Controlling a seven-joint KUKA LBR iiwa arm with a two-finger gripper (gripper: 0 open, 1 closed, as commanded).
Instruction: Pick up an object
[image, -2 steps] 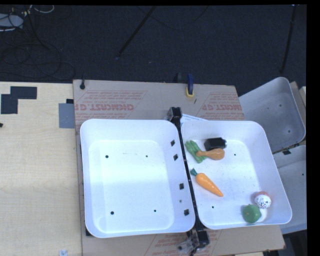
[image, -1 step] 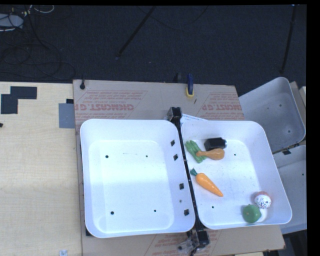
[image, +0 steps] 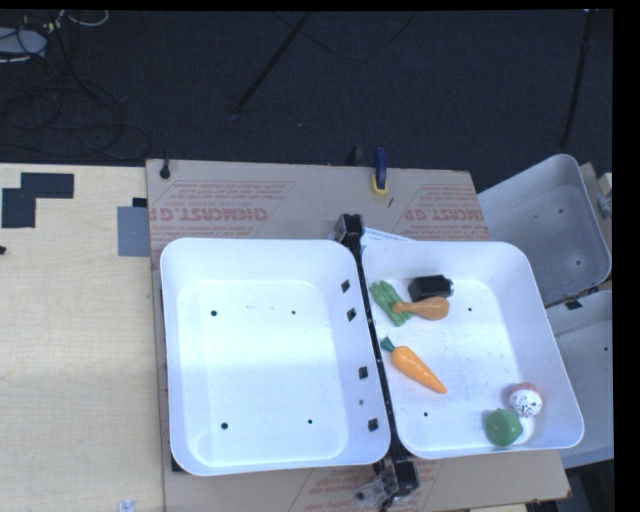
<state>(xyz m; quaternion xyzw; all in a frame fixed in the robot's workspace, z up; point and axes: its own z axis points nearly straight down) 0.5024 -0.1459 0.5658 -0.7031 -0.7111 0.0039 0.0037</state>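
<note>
The right bin (image: 540, 300) holds several small objects. An orange toy carrot with a green top (image: 414, 368) lies near the bin's left wall. Another carrot-like piece (image: 424, 309) with green leaves (image: 385, 299) lies further back, touching a small black block (image: 430, 287). In the near right corner sit a green ball (image: 503, 428) and a white ball with reddish marks (image: 525, 402), side by side.
The left bin (image: 200, 270) stands beside the right one, joined by a black divider with clips (image: 362, 340). Both rest on a cardboard sheet (image: 260, 205) on the wooden bench. A grey metal plate (image: 560, 220) stands at the right.
</note>
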